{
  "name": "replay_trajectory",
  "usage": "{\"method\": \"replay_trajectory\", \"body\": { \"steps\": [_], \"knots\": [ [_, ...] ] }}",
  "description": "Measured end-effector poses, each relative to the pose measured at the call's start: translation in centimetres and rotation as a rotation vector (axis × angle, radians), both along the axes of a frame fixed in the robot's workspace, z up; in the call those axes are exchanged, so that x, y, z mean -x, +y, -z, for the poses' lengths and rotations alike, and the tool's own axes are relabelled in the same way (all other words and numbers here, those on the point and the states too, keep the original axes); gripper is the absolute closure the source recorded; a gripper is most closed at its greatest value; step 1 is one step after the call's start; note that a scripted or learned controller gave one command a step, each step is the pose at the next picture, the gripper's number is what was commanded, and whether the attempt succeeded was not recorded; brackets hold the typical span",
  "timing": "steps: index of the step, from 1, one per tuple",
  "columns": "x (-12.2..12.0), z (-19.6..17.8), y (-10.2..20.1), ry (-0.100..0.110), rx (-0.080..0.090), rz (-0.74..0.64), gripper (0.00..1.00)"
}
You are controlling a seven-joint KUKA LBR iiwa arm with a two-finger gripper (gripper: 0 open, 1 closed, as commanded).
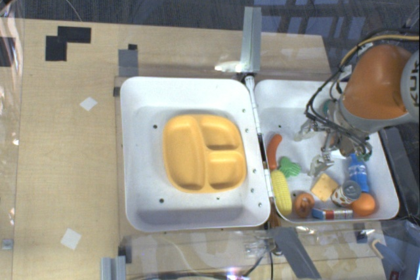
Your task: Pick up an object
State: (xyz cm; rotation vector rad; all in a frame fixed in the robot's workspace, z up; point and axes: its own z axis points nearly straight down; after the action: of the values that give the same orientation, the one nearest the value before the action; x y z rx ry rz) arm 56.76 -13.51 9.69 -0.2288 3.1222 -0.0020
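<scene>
Grey metal and a tangle of black cables mark the pincer (326,155), which hangs low inside the right shallow white bin (283,98), below the arm's orange band (374,80); whether it is open or closed cannot be told from this angle, and nothing can be seen between its tips. Just beside it, toward the bin's right edge, lies a blue plastic bottle (357,174) with a grey cap. Near the bin's front edge sit a tan wedge-shaped block (323,187), a round brown-orange object (302,204), a small blue and red tube-like item (330,212) and an orange ball (364,205), crowded close together. Toward the bin's left edge are a green leafy toy vegetable (288,166), a yellow toy corn cob (281,189) and a red-orange sausage-shaped toy (273,149). The left shallow white bin (141,147) holds a yellow divided plastic tray (202,152) at its middle. Both bins rest on a pale wooden surface (65,160).
</scene>
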Motion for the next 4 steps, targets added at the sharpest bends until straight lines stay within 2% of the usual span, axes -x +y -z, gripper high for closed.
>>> {"method": "replay_trajectory", "body": {
  "steps": [1,2,3,4],
  "knots": [
    [0.8,0.3,-6.8,0.004,-0.005,0.276,0.00],
    [0.2,0.8,-7.0,-0.002,0.002,-0.002,0.00],
    [-5.5,-2.5,-6.8,0.000,-0.004,0.340,0.00],
    [-0.8,-2.5,-5.6,-0.010,-0.024,0.803,0.00]
  ]
}}
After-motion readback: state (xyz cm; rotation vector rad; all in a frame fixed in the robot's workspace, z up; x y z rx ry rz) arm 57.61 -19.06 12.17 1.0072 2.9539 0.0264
